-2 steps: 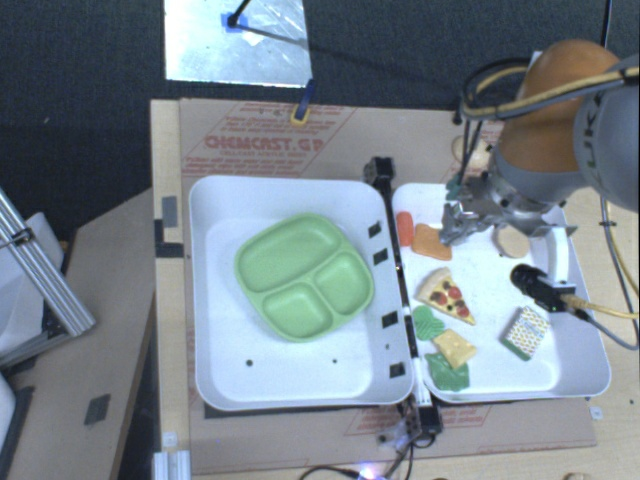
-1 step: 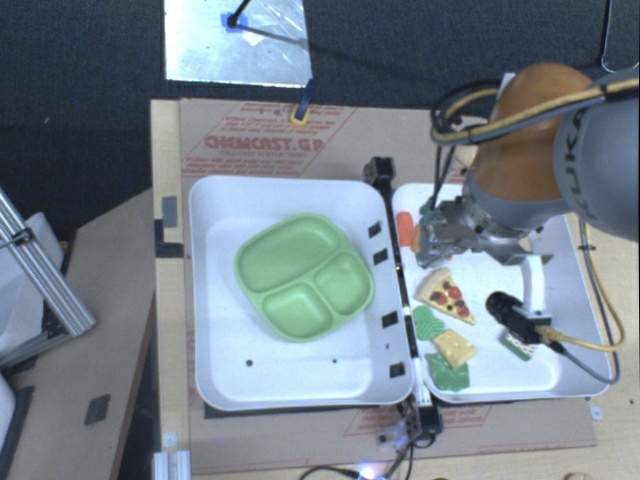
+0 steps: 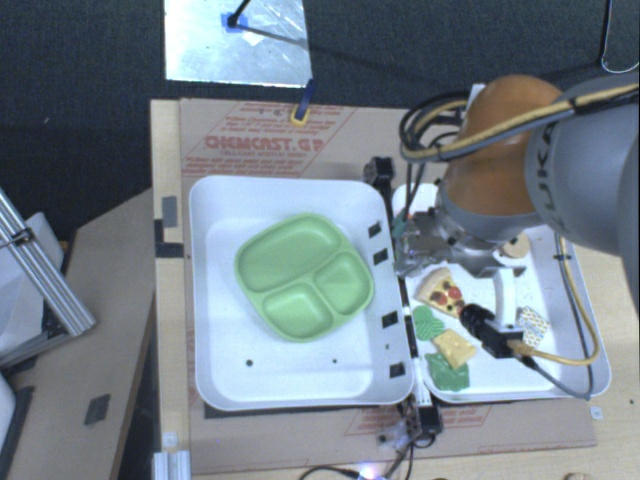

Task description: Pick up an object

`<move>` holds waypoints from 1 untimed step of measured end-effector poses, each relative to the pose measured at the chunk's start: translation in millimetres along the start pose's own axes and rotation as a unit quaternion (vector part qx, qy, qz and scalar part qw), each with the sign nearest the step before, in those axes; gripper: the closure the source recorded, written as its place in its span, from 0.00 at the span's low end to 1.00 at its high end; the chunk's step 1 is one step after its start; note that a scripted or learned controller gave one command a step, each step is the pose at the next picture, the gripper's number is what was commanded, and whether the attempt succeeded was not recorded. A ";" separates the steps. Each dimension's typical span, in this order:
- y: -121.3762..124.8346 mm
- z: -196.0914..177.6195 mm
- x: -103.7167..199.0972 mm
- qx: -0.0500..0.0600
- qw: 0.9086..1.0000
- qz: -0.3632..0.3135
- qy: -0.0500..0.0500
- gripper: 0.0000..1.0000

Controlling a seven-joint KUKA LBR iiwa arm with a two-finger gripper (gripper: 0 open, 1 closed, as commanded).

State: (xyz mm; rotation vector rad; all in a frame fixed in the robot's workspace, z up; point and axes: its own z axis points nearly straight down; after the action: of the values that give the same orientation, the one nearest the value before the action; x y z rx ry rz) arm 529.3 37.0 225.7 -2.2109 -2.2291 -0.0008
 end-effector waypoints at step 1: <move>-3.2 10.9 10.2 0.000 1.000 0.001 -0.001 1.00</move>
State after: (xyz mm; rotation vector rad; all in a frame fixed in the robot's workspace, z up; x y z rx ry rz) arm 526.0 47.1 214.9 -2.2138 -2.2279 -0.0002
